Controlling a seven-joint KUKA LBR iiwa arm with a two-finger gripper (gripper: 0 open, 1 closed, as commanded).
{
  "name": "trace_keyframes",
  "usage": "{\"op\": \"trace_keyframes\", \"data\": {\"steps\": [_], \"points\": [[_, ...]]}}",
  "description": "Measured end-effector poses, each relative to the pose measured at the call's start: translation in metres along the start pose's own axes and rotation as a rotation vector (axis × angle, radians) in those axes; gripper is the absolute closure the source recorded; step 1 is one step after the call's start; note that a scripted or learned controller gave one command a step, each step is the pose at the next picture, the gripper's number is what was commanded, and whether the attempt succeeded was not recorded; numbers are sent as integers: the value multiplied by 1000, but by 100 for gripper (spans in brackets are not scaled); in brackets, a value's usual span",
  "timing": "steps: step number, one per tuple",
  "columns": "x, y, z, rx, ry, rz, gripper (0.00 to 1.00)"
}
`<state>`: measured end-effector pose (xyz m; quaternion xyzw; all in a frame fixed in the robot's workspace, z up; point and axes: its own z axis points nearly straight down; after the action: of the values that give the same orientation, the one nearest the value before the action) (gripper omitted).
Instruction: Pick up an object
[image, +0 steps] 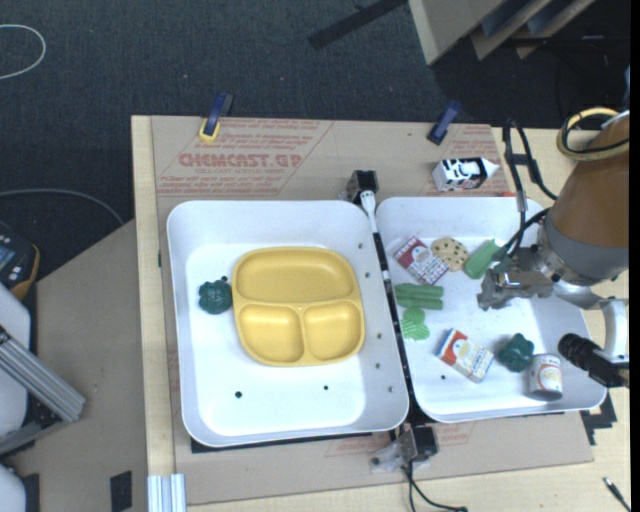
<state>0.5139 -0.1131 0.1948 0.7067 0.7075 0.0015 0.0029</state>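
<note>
The gripper (508, 287) hangs low over the middle of the right bin (440, 395), and how far its fingers stand apart cannot be told from this slant; nothing is seen held between them. Nearest the front edge of that bin, a small can (546, 375) sits by the front right corner, with a dark green toy (516, 352) just beside it and a red and white carton (464, 355) lying tilted further left. Behind these, near the bin's left wall, lie two green pieces (415, 308). Toward the back edge are a red patterned packet (421, 260), a cookie (450, 252) and a light green piece (481, 257) just beside the gripper. In the left bin (200, 400) a yellow divided tray (298, 303) lies in the centre, with a dark green broccoli toy (214, 296) against its left side.
</note>
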Motion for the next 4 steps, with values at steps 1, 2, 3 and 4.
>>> {"op": "trace_keyframes", "data": {"steps": [1, 2, 3, 4], "points": [[0, 2, -32, 0, 0, 0, 100], [55, 17, -41, 2, 3, -5, 100], [108, 30, -19, 10, 5, -5, 100], [104, 35, -21, 5, 2, 0, 100]]}}
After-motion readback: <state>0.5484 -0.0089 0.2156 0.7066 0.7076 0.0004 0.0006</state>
